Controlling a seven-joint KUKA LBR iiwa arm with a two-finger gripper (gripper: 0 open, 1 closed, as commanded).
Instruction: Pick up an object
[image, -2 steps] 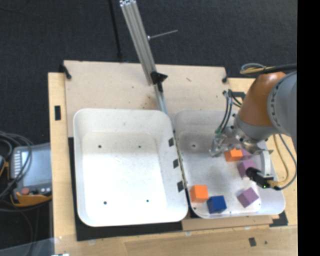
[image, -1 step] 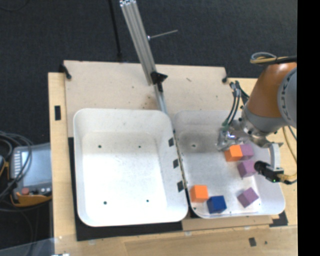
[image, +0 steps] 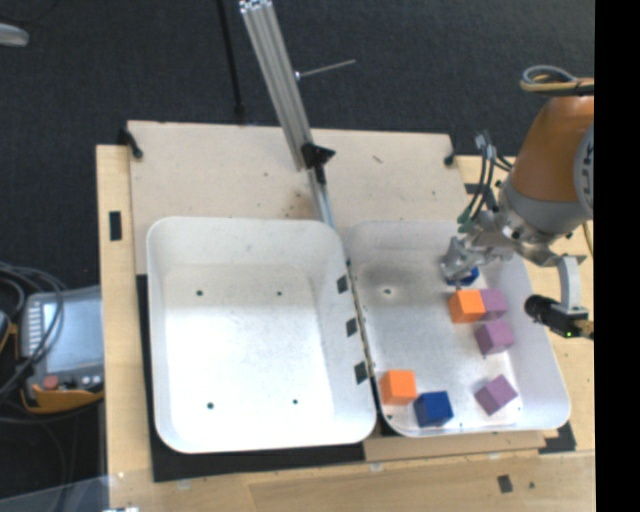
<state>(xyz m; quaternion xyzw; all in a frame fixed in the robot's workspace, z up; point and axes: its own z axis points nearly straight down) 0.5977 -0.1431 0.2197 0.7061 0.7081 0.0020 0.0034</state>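
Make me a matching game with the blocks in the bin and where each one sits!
Things:
1. blue block
2. orange block beside the gripper
3. purple block nearest the camera
4. second orange block

Places:
A. just below the gripper
B. by the divider between the bins
C. front edge, right of an orange block
D. front right corner area

Pairs: 1-C, 2-A, 3-D, 4-B

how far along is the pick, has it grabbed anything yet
Done: the gripper has reached the right bin, just above the orange cube. In hand: nothing visibly between its fingers. Left: grasping and lifting; every cube sits on the bin floor.
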